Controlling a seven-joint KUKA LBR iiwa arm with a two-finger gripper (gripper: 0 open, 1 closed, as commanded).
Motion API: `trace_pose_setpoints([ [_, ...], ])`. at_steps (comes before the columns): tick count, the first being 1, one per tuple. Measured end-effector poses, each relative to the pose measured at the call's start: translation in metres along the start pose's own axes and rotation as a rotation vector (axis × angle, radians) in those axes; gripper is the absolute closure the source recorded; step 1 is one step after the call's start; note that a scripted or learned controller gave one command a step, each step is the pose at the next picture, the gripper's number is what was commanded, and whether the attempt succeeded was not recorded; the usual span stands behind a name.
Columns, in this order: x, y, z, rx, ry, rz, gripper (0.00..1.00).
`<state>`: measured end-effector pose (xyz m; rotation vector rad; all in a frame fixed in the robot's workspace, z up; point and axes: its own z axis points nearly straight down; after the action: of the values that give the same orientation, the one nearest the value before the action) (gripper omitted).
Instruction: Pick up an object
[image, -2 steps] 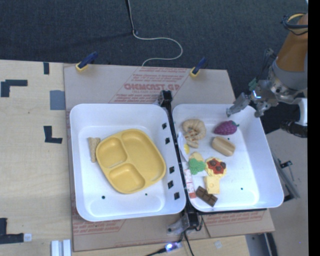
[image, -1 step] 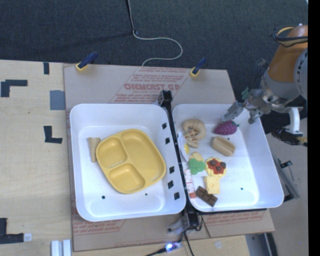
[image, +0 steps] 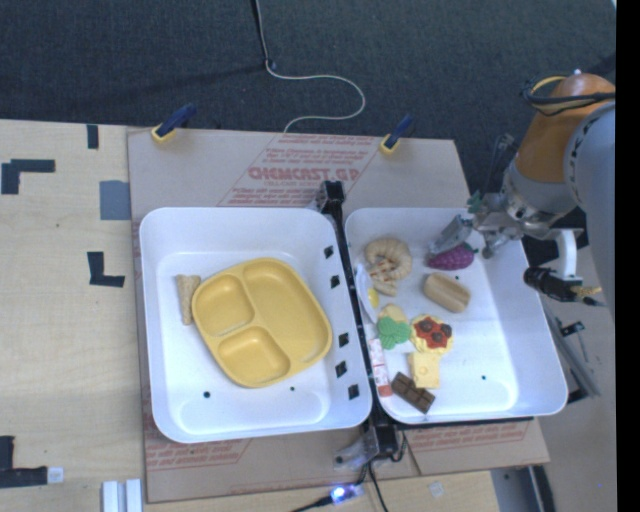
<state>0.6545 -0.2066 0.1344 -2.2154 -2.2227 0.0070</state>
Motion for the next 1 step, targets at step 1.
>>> trace_pose_setpoints([
  [1, 0.0018, -0.0002, 0.0534, -0.002, -0.001, -0.001, 0.0],
])
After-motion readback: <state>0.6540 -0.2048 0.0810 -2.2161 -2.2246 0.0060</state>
